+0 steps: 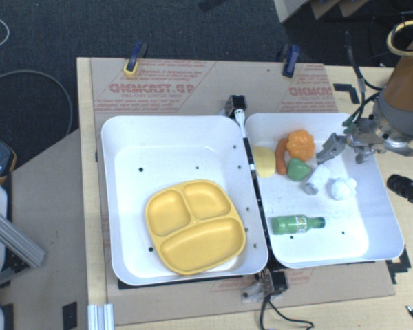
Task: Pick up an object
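Observation:
In the right bin (pixel 372 243) lie several small objects. A pale yellow lemon-shaped piece (pixel 263 161), a red-orange stick (pixel 281 157), an orange lump (pixel 301 143) and a green piece (pixel 298 170) cluster at its upper left. A small grey-white piece (pixel 310 187) and a white ball (pixel 341 189) sit mid-bin, and a green bottle (pixel 296 223) lies on its side lower down. My gripper (pixel 345 152) hangs over the bin's upper right, open, with nothing between its fingers. Its left finger (pixel 328 149) points toward the green piece.
The left bin (pixel 124 143) holds a yellow divided plate (pixel 195 225) in its lower half. A black clamp (pixel 235 104) sits where the bins meet at the top. The arm's orange band (pixel 406 88) stands at the right edge.

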Controlling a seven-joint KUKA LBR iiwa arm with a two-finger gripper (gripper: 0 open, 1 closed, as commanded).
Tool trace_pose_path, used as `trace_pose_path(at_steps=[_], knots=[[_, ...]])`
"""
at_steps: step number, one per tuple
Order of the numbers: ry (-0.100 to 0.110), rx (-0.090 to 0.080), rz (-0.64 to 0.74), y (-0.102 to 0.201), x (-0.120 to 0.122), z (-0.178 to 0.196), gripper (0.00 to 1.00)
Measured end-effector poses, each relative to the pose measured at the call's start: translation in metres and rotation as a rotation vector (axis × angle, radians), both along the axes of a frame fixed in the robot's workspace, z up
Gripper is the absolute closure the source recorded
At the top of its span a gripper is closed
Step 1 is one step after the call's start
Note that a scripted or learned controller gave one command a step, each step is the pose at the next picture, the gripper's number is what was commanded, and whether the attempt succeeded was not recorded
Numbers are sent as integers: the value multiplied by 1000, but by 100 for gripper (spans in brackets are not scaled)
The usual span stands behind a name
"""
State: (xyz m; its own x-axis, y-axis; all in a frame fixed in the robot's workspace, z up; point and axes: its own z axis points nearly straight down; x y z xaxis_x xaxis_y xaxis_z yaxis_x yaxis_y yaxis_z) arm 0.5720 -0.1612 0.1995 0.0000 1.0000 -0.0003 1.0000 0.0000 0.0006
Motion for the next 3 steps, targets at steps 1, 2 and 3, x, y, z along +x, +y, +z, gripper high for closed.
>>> trace_pose_path(at_steps=[1, 2, 3], knots=[[8, 6, 6, 78, -51, -13, 0], [-17, 0, 6, 108, -92, 174, 0], [-22, 2, 8, 153, -92, 325, 0]])
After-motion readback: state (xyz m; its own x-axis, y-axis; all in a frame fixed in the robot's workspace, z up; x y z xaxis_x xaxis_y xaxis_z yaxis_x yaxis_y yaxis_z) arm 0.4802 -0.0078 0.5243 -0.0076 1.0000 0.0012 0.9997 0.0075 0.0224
